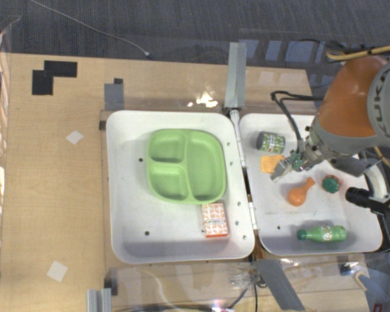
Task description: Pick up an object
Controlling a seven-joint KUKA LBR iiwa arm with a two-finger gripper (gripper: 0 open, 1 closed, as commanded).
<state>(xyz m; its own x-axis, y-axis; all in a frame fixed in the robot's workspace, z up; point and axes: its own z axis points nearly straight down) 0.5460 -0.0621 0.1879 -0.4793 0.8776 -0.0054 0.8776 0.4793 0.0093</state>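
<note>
A wooden bench (pixel 45 194) carries two shallow white plastic bins side by side, seen from above at a slant. The left bin (pixel 127 233) holds a glossy green divided tray (pixel 185 164) with three rounded compartments, and just below it a small flat printed carton (pixel 214 219) lying on its face. The right bin (pixel 273 236) holds the likely picks: a small dark can with a green label (pixel 271 142) on its side near the top, a flat orange wedge (pixel 268 164) just below it, an orange pear-shaped toy (pixel 300 192) in the middle, a small round green knobbly piece (pixel 331 185) to its right, and a green bottle (pixel 322 234) lying flat near the lower rim. The grey arm with its orange band reaches in from the right, and its gripper (pixel 287 166) hangs low beside the orange wedge, probably lining up on it. Nothing sits between the fingers, and how wide they stand cannot be told.
</note>
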